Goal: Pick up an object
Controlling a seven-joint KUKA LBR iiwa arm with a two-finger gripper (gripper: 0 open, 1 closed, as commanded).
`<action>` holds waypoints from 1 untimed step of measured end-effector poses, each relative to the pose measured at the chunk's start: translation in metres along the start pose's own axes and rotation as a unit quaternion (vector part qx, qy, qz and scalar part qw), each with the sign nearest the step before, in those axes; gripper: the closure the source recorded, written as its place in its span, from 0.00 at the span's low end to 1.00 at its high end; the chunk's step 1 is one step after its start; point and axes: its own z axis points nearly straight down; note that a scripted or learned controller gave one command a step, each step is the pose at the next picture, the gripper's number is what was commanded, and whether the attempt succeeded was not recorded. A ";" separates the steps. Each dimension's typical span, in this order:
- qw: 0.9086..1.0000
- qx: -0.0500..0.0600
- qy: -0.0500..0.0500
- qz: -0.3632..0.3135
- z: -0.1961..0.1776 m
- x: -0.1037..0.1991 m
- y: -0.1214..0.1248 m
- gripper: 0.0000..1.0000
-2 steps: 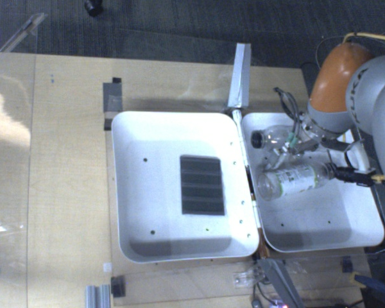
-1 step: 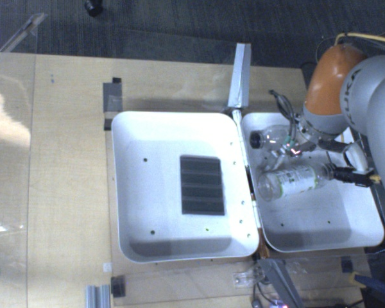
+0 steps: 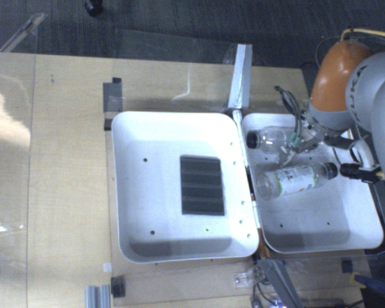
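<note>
Two shallow white plastic bins with rounded corners sit side by side on a pale wooden bench. The left bin (image 3: 141,191) holds a flat, dark rectangular pad (image 3: 202,185) with ridged bands, lying near its middle. The right bin (image 3: 333,236) holds two clear plastic bottles – one (image 3: 295,178) on its side with a pale label and a dark cap pointing right, the other (image 3: 269,137) smaller, lying near the far wall with its dark cap toward the left. The grey arm with its orange band reaches in from the right; its gripper (image 3: 299,143) hangs low between the two bottles, just above the labelled one. Whether it is open or closed cannot be made out
</note>
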 end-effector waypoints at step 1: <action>0.998 -0.050 -0.021 0.022 -0.093 -0.032 -0.004 1.00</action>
